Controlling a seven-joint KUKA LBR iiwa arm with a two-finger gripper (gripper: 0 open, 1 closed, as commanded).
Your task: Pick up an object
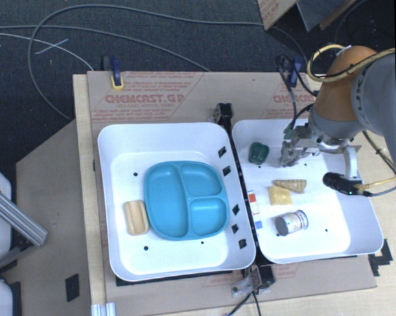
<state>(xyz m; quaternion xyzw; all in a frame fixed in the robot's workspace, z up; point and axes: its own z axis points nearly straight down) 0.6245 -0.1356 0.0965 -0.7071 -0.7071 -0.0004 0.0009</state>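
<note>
Looking down on your counter (89,190), you've got two shallow white plastic bins side by side. In the left bin (113,150) sits a blue three-compartment plastic tray (185,200), and just off its nine o'clock edge lies a small tan bread-like block (136,216).

Over in the right bin (363,232), your candidates are spread out. A small dark green rounded object (259,152) sits toward ten o'clock of the bin. Near the middle you've got a pale wedge-shaped piece (290,184), and touching it at its seven o'clock a yellow cheese-like chunk (280,196). Down at six o'clock of those lies a little silver can with a white label (292,222), tipped on its side.

Your grey arm with the orange band (341,91) comes in from three o'clock, and the tool (293,154) hangs over the right bin just at three o'clock of the green object and at twelve o'clock of the pale wedge. Nothing sits in the tool that you can see; whether it's spread or pressed together, you cannot tell from this angle.
</note>
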